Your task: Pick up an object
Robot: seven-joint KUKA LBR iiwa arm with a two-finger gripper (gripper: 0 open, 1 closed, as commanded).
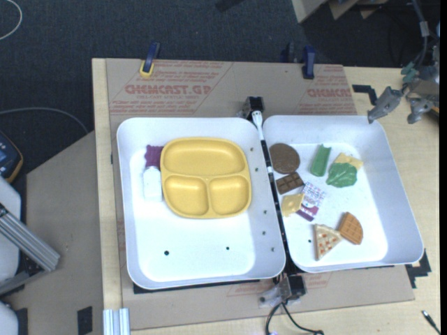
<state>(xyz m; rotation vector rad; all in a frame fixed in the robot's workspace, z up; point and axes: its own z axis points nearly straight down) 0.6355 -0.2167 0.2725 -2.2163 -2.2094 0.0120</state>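
Several toy foods lie in the right bin (398,187): a round brown cookie (284,158), a green pickle (320,160), a green leaf on a yellow piece (342,173), a chocolate bar (289,183), a yellow cheese wedge (291,203), a white and purple packet (313,199), a pizza slice (325,241) and a brown waffle (350,228). My gripper (399,108) hangs over the far right corner of that bin, well away from the foods. Its two fingers stand apart with nothing between them.
The left bin (195,257) holds a yellow divided plate (206,176), with a purple item (153,155) and a small white bottle (151,183) at its left side. A black divider (264,160) runs between the bins. Clamps (147,61) sit on the cardboard's far edge.
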